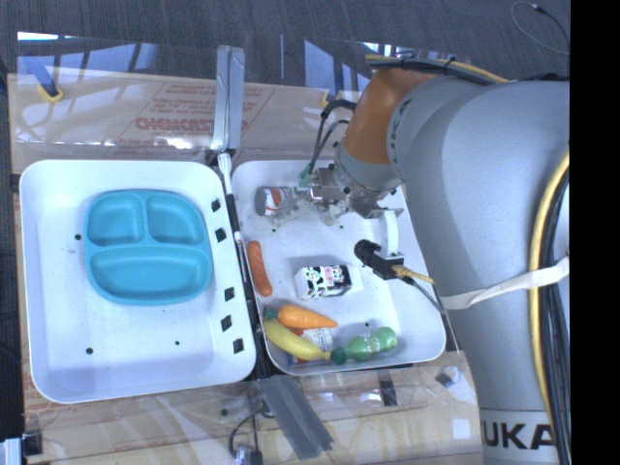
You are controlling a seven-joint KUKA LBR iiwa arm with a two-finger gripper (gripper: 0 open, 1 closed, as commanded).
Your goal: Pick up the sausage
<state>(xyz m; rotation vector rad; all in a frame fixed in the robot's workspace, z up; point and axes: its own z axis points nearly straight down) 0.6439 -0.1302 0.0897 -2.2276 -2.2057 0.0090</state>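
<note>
Banana [294, 341], carrot [306, 316], green bottle [369, 344] at near edge of rt bin [412, 289]. Sausage [259, 268] lies by bin's left wall, untouched. Cow-print carton [324, 279] mid-bin. Gripper [312, 195] hangs farther back, near small can [272, 200], possibly touching; grip state unclear.

I am operating in a robotics lab test cell. Indicators: an industrial arm [484, 192] with exposed cabling, two white bins [58, 289] fixed side by side on the surface, plastic toy food [308, 317], dark carpet floor [242, 3].
</note>
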